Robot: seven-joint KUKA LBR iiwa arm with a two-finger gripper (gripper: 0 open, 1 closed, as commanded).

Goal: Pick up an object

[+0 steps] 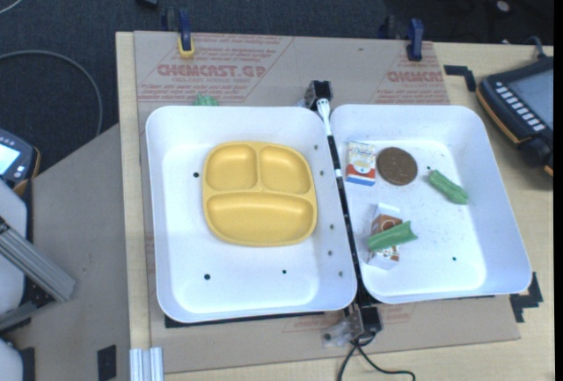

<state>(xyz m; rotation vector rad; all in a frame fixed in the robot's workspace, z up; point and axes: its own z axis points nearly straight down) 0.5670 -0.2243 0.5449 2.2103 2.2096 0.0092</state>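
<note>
The right bin [493,221] holds several small objects. A small white and orange carton [361,164] lies near its upper left. Beside it sits a round brown disc [398,166]. A green pod-shaped piece [448,186] lies further right. Lower down, a green piece [391,235] rests across a small white packet [384,251]. In the left bin [176,274] lies a yellow three-compartment plate [259,193], with nothing on it.
Both bins rest on a brown board [264,67] clamped at the back by two blue clamps [184,30]. A handheld control pendant [528,106] lies at the right edge. A black and white connector [320,98] sits between the bins at the back.
</note>
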